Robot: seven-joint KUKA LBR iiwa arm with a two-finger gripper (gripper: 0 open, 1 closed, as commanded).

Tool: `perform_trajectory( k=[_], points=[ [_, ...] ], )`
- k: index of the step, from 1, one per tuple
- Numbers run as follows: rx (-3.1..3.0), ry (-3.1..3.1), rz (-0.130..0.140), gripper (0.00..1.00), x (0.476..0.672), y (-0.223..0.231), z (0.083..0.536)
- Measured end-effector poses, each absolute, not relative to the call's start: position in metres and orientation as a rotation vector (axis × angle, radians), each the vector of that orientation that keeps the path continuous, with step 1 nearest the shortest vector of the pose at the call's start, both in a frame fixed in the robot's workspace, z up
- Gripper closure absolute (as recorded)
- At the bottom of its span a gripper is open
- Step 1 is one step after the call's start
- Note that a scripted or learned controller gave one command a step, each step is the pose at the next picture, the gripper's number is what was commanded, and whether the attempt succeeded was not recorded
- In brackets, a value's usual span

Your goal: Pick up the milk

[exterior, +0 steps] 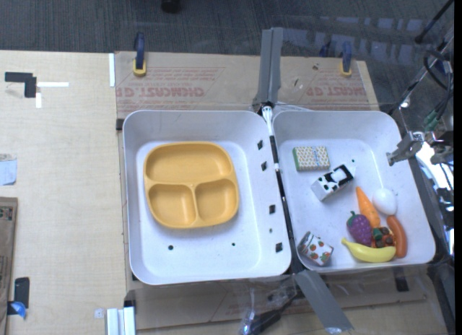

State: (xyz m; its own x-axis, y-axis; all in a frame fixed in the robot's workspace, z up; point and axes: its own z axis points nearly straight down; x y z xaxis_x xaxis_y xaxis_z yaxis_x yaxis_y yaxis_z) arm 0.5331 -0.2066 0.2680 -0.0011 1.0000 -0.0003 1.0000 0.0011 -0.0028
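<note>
The milk [333,181], a carton with black-and-white cow patches, lies on its side near the centre of the right bin [359,128]. Beside it in that bin: a patterned box [311,157], a carrot [367,207], a white egg [384,200], grapes [359,227], a banana [369,251] and a small carton [315,249]. The left bin [144,254] contains a yellow divided plate [191,183]. End effector [404,147] at the right bin's edge: finger state cannot be determined.

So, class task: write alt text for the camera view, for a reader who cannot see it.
A black-and-white milk carton lies in the right bin among toy food: a patterned box, carrot, egg, grapes and banana. The left bin holds a yellow divided plate.
</note>
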Motion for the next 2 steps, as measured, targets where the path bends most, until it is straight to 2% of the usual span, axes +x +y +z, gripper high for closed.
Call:
perform_trajectory(
  k=[1, 2],
  points=[
    [-2.381, -2.051, 0.003, 0.00, 0.521, -0.183, 0.327],
    [-2.395, -2.028, 0.005, 0.00, 0.522, -0.129, 0.191]
  ],
)
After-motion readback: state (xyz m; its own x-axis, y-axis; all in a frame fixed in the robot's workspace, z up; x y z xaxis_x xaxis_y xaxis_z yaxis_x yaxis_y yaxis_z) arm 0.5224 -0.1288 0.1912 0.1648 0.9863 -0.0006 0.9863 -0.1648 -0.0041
